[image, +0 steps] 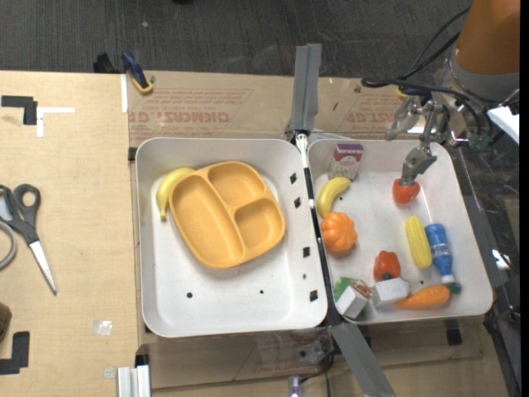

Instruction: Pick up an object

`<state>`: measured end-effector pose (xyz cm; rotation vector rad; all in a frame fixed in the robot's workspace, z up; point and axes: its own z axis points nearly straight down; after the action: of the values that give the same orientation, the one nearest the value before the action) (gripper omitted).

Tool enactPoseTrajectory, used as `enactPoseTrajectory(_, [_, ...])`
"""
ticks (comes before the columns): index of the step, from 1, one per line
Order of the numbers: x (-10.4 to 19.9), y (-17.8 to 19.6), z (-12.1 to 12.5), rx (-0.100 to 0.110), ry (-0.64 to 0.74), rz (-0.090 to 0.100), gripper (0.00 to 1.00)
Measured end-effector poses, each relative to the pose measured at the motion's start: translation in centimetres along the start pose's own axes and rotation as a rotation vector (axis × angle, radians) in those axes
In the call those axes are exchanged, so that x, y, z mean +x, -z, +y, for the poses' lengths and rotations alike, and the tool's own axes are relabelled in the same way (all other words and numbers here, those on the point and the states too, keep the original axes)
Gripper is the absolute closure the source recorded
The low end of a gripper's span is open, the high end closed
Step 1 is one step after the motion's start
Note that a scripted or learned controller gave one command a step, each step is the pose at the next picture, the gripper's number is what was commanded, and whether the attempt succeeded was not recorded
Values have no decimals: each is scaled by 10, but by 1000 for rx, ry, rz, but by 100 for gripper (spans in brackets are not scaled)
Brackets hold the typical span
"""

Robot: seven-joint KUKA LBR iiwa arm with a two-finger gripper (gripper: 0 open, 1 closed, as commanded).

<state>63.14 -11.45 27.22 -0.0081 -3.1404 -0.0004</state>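
My gripper (409,147) hangs over the back of the right bin (467,222), open, with nothing between its fingers. One grey fingertip (414,167) sits just above a small red tomato (405,191). Also in this bin lie a banana (332,195), an orange pumpkin (339,231), a yellow corn cob (417,240), a blue bottle (439,250), a red pepper (386,264), a carrot (423,297), a white box (391,290), a green-and-white carton (351,298) and a purple-topped carton (347,160).
The left bin (223,308) holds a yellow divided plate (226,213) and a second banana (169,188) against its back left edge. Scissors (29,230) lie on the bench at far left. A blue clamp (136,71) sits at the back.
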Motion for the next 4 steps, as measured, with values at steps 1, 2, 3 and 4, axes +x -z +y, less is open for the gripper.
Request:
enactPoseTrajectory(1, [84, -102, -43, 0, -49, 0, 0])
enactPoseTrajectory(2, [78, -182, -64, 0, -109, -2, 0])
enactPoseTrajectory(3, [76, -175, -63, 0, -106, -2, 100])
enactPoseTrajectory(4, [76, -175, -63, 0, -106, -2, 0])
